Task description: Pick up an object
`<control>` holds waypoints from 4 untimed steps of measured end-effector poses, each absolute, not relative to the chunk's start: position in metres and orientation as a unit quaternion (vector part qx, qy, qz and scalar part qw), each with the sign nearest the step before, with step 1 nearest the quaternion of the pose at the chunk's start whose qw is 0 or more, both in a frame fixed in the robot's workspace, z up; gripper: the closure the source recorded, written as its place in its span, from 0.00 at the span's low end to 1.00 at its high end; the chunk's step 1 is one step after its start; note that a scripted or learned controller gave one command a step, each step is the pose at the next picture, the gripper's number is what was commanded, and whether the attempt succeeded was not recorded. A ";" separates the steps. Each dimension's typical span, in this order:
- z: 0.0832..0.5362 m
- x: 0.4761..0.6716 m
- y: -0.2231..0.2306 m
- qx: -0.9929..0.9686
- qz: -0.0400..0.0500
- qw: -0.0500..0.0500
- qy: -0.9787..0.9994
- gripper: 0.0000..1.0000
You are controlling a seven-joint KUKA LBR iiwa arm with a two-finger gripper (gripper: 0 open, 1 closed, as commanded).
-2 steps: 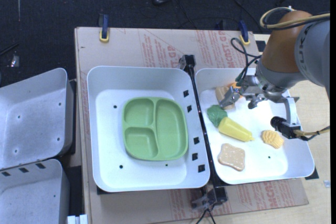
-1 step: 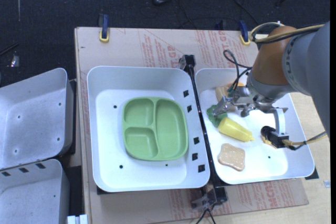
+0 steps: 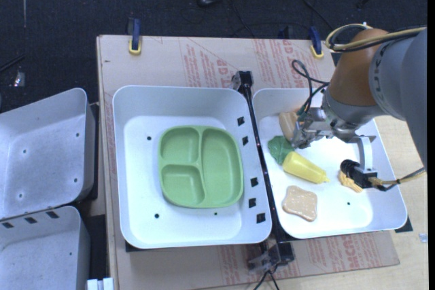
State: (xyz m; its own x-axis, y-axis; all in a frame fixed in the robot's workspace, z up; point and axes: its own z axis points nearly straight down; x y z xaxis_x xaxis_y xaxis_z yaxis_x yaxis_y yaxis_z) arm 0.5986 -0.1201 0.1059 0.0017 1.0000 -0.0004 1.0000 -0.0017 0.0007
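Observation:
The right bin (image 3: 380, 214) holds several toy foods. A tan rounded piece (image 3: 287, 123) lies by its far left wall, with a green leafy piece (image 3: 276, 147) just in front of it. A yellow cone-shaped piece (image 3: 304, 168) touches the green one. A beige bread slice (image 3: 300, 203) rests near the front. A small orange piece (image 3: 351, 180) lies to the right. My gripper (image 3: 302, 137) hangs low over the bin, right beside the tan piece and above the green one. The wrist hides its tips.
The left bin (image 3: 136, 217) holds a green divided tray (image 3: 201, 166). A black divider (image 3: 253, 139) runs between the bins. A cable (image 3: 397, 180) trails over the right bin's right edge. Blue clamps (image 3: 135, 36) hold the far edge of the board.

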 end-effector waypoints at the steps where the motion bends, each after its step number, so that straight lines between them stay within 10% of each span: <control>1: 0.167 0.594 -0.118 0.707 0.002 0.003 0.708 1.00; 4: 0.272 0.598 -0.065 0.704 0.000 -0.001 0.710 1.00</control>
State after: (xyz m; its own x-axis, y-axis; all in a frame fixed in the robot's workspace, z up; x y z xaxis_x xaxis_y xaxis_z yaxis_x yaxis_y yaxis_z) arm 0.5982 -0.0654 0.2724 -0.0075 1.0000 0.0016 1.0000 0.0075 -0.0006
